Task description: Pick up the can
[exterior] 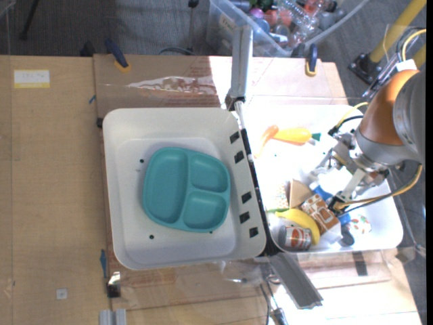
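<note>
The can (295, 236), red and silver, lies on its side in the front left corner of the right bin (379, 239). A yellow banana-shaped item (306, 220) curves over its top edge. My gripper (339, 185) hangs over the middle of the right bin, up and to the right of the can and apart from it. It is just above a brown box (318, 208) and a small blue item (324, 194). Nothing of the can is between the gripper's parts.
An orange and yellow toy (291, 137) lies at the back of the right bin. A teal divided plate (186, 188) sits in the left bin (122, 181). A clear tub of bottles (291, 5) stands behind the bench. A white patterned ball (359, 223) rests near the front right.
</note>
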`<state>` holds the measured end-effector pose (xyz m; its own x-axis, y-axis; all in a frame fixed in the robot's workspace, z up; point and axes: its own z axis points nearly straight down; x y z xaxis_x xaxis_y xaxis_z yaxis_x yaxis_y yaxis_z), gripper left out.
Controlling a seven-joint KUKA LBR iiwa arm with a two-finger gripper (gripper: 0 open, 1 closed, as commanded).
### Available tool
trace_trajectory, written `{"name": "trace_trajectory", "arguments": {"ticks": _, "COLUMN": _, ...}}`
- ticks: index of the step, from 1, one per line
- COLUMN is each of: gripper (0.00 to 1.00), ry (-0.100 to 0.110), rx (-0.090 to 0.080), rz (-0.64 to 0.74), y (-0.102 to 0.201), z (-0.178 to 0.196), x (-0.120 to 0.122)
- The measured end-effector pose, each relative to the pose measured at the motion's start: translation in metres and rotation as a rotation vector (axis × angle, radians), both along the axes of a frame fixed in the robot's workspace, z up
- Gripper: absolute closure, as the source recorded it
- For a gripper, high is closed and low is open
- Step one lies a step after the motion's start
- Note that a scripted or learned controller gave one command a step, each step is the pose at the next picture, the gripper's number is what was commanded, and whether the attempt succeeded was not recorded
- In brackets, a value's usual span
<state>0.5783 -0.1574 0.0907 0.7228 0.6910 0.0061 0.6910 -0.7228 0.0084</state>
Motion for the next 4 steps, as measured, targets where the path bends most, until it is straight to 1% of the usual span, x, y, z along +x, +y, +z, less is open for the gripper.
{"name": "trace_trajectory", "arguments": {"ticks": 1, "gripper": 0.00, "ry": 0.005, "rx": 0.018, "rz": 0.004, "y": -0.037, "z": 0.001, "x": 0.059}}
{"name": "trace_trajectory", "arguments": {"ticks": 2, "gripper": 0.00, "ry": -0.002, "rx": -0.001, "rz": 0.005, "y": -0.009, "z": 0.000, "x": -0.020}}
{"name": "trace_trajectory", "arguments": {"ticks": 3, "gripper": 0.00, "ry": 0.010, "rx": 0.002, "rz": 0.006, "y": -0.037, "z": 0.031, "x": 0.041}}
{"name": "trace_trajectory", "arguments": {"ticks": 4, "gripper": 0.00, "ry": -0.002, "rx": 0.003, "rz": 0.065, "y": -0.031, "z": 0.000, "x": -0.029}}
